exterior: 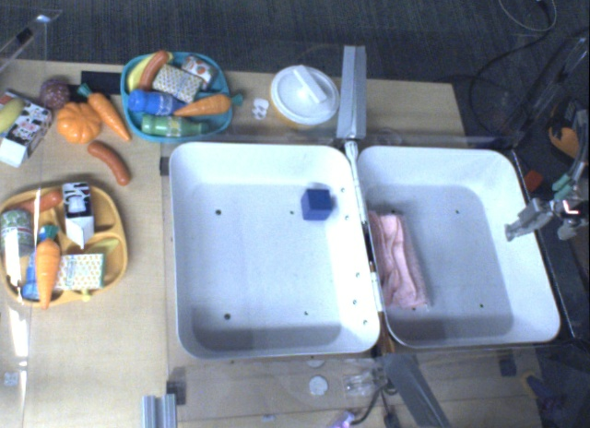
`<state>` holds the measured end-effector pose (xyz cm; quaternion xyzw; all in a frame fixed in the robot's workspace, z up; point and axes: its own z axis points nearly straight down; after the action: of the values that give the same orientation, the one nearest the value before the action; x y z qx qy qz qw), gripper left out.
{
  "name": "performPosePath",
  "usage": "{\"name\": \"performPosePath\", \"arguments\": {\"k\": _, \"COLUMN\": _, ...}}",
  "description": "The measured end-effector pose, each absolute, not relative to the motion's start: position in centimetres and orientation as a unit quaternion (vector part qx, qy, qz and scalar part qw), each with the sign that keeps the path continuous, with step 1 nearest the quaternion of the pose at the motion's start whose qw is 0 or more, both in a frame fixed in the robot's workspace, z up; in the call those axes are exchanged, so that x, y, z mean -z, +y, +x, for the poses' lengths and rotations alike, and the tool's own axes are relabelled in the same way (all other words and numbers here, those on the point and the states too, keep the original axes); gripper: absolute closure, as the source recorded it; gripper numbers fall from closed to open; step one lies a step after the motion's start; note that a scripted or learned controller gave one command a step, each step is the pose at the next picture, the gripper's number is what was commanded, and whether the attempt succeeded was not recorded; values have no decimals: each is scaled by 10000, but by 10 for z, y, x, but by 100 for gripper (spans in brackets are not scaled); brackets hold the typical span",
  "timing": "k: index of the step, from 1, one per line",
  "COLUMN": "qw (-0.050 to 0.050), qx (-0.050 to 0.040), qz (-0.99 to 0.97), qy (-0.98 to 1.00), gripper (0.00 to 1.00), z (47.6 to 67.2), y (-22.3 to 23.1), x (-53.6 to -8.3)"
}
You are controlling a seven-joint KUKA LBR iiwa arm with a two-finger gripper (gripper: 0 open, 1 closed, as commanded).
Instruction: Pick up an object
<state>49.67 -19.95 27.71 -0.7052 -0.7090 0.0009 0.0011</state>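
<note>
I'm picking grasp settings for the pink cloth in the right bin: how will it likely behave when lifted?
The pink cloth lies bunched in soft folds against the right bin's left wall, so it will probably droop rather than hold its shape. It looks light. A pinch may catch just one fold, and the wall may hinder a finger on that side.

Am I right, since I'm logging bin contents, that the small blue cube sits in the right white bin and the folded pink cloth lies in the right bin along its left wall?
Not quite. The small blue cube sits in the left white bin, not the right. The camera view shows it near that bin's upper right. The folded pink cloth does lie in the right white bin along its left wall.
</note>
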Motion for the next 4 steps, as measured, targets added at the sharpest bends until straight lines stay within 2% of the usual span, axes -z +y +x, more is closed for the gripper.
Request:
{"name": "performPosePath", "arguments": {"k": 1, "qw": 6, "qx": -8, "qz": -7876, "qy": -6161, "gripper": 0, "z": 543, "y": -176, "x": -242}}
{"name": "performPosePath", "arguments": {"k": 2, "qw": -22, "qx": 23, "qz": -7919, "qy": -6107, "gripper": 0, "z": 525, "y": -122, "x": -97}}
{"name": "performPosePath", "arguments": {"k": 3, "qw": -25, "qx": 31, "qz": -7921, "qy": -6104, "gripper": 100, "z": 527, "y": -122, "x": -107}}
{"name": "performPosePath", "arguments": {"k": 4, "qw": -25, "qx": 31, "qz": -7920, "qy": -6105, "gripper": 0, "z": 526, "y": -122, "x": -107}}
